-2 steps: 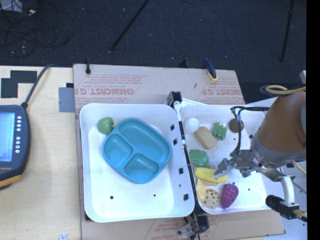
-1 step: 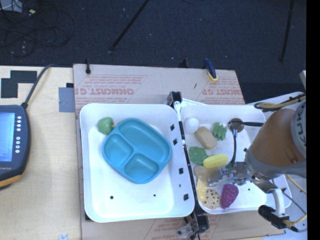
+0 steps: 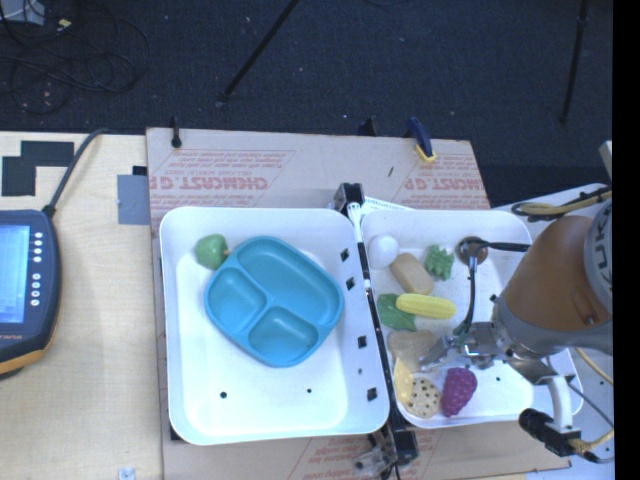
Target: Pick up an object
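A: How many things are in each shallow white plastic bin?

B: The left bin [image 3: 190,388] holds two: one blue divided plate [image 3: 273,300] and one green round fruit [image 3: 211,251] touching its far-left edge. The right bin [image 3: 500,408] holds a crowd: yellow corn cob [image 3: 426,306], purple grape bunch [image 3: 459,390], tan cylinder [image 3: 409,271], white egg [image 3: 383,249], green leafy piece [image 3: 438,260].

A: Room to move?

B: Plenty along the left bin's near edge. The metal hand [image 3: 452,352] hangs low over the right bin near the grapes; whether it's open I cannot tell.
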Robot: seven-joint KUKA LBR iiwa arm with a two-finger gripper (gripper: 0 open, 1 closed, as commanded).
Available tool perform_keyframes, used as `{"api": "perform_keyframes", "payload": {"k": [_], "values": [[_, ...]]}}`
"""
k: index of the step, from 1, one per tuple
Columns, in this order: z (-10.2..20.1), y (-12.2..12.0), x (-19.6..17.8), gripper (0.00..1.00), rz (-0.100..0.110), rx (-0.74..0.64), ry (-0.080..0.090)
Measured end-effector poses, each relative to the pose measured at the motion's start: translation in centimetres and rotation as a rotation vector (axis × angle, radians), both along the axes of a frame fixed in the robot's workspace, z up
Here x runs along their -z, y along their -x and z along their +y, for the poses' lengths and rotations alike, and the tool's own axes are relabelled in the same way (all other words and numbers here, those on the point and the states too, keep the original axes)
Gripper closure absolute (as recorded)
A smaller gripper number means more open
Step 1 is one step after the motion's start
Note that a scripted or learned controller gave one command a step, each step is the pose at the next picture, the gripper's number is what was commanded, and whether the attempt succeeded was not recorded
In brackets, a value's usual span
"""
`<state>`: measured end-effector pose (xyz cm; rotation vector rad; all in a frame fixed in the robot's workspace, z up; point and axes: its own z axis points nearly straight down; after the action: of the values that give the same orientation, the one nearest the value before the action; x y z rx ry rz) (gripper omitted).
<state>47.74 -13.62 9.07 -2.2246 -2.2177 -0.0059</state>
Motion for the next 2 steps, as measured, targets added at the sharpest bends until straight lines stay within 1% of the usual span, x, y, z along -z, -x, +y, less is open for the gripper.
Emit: {"api": "perform_keyframes", "payload": {"k": [1,2], "values": [[1.6,0.0,0.0,0.00,-0.004,-0.001,0.006],[1.7,-0.1,-1.0,1.00,-0.002,0.003,-0.001]]}}
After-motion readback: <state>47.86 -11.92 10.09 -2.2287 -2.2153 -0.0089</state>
